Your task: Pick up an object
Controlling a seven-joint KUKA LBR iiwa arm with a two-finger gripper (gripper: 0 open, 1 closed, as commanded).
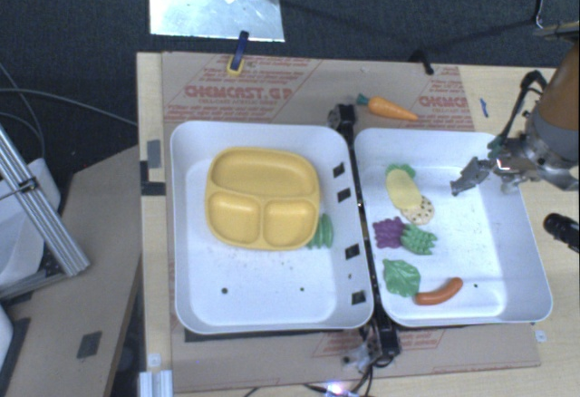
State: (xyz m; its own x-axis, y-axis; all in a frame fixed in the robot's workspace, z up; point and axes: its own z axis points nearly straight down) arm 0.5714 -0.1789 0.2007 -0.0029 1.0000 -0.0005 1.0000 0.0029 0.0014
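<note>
Several candidates: toy foods in right bin (pixel 521 232), none lifted yet; task names no specific object
Landmark: right bin, all places given against it
Yellow piece (pixel 404 189): upper-left part of right bin, lying flat, a small green bit at its top end
Cookie (pixel 420 212): touching yellow piece's lower edge, left-centre of right bin
Grapes (pixel 388 230): purple cluster, left side of right bin, just below yellow piece
Green ridged piece (pixel 420 241): just beside grapes, toward bin centre
Green leaf (pixel 401 276): lower-left of right bin
Sausage (pixel 439 292): reddish-orange, near right bin's front wall, just beside green leaf
End effector (pixel 473 176): over upper-centre of right bin, near yellow piece but apart from it; nothing seen between the fingers
End effector state: cannot tell how wide it stands, too small and dark against the bin
Arm (pixel 555 128): reaches in across right bin's far right rim
Carrot (pixel 390 108): outside right bin, on desk (pixel 299 78) just behind its back-left corner
Left bin (pixel 186 232): touching right bin's left wall, holds yellow divided plate (pixel 264 198) with a green bit at its right edge
Done: end effector positioned inside the bin area, judged approach stage
Left: descend onto a piece, close, lift; whole grasp outstanding
Nearest target guess: yellow piece or cookie
Risk: pieces on left side lie crowded, a grasp there could nudge neighbours
</note>
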